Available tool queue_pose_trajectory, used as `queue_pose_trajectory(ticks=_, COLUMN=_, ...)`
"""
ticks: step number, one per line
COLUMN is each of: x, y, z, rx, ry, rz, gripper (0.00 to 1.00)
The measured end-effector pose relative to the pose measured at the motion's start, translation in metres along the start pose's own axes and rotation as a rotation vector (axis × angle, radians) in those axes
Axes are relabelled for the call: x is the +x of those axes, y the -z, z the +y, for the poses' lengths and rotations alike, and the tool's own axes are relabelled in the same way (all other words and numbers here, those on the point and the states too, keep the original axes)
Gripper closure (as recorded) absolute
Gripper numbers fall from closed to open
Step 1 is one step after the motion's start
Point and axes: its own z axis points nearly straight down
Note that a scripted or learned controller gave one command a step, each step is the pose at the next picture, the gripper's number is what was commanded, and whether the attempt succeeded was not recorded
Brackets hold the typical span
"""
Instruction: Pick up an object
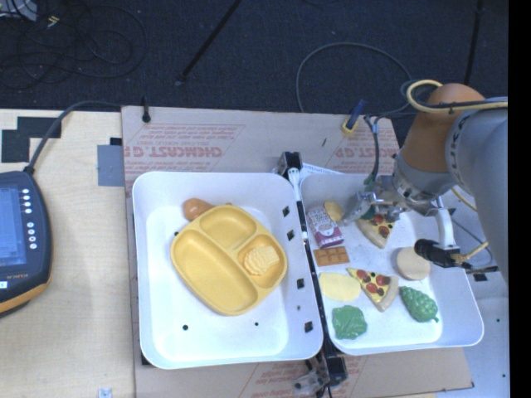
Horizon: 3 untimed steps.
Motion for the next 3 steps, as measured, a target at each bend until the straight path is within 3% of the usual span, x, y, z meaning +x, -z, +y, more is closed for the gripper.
queue_pose_trajectory(ticks=1, x=-0.028, y=-0.001, z=0.0, rx=0.003, ry=-0.001, rz=0.006, gripper=0.0)
queue_pose_trajectory(ticks=2, x=0.01, y=0.0, z=0.0, rx=0.0, ry=0.001, rz=0.0, gripper=0.0)
queue_pose_trajectory(ticks=3, x=-0.01, y=-0.001, z=0.0, rx=0.001, ry=0.0, rz=0.005, gripper=0.0)
